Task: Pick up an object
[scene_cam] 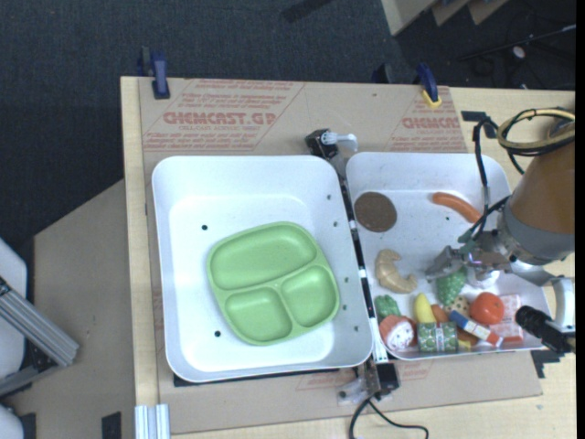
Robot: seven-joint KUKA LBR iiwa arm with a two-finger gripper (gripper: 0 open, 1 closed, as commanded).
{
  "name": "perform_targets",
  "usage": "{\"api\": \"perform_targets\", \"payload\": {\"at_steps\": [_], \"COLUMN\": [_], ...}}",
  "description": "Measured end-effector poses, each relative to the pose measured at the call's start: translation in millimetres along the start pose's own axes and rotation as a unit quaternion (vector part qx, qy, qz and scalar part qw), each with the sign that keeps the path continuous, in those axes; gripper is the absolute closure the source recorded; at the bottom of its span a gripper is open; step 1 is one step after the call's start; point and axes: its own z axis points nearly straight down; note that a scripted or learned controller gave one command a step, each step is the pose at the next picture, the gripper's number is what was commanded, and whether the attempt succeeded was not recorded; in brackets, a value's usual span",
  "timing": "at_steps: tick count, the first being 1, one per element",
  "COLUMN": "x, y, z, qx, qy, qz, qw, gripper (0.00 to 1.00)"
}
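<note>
Whether the jaws of your gripper (463, 261) are spread or pressed together cannot be told: the grey metal tip is small and blurs into the bin floor beneath it. Nothing can be seen pinched there.

The gripper sits low over the right bin (416, 165), near its right edge and about midway between the far and near edges. The arm (547, 199), orange above a grey wrist, reaches in over that right edge.

The objects you may pick all lie in the right bin. A green object (449, 288) is just beside the gripper tip, on its near side. A red ball (487, 307) lies just beside that, toward the right edge. Along the near edge, from the left corner, sit a red and white round item (398, 333), a yellow piece (423, 309) and a green can (437, 338) on its side. A pale beige piece (393, 270) lies near the left edge. A brown disc (375, 211) lies flat toward the far left corner. An orange sausage shape (454, 205) lies near the far edge, well apart from the cluster.

The left bin (183, 181) holds a light green divided plate (265, 282), set at a tilt toward the near edge.
</note>
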Motion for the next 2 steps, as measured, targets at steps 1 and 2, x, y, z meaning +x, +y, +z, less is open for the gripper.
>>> {"api": "perform_targets", "payload": {"at_steps": [1,2], "x": [12,11], "y": [3,4], "z": [45,31], "qx": [-0.003,-0.007], "qy": [0.0,-0.002], "qz": [-0.002,-0.002], "qw": [1.0,1.0], "gripper": [0.0,1.0]}}
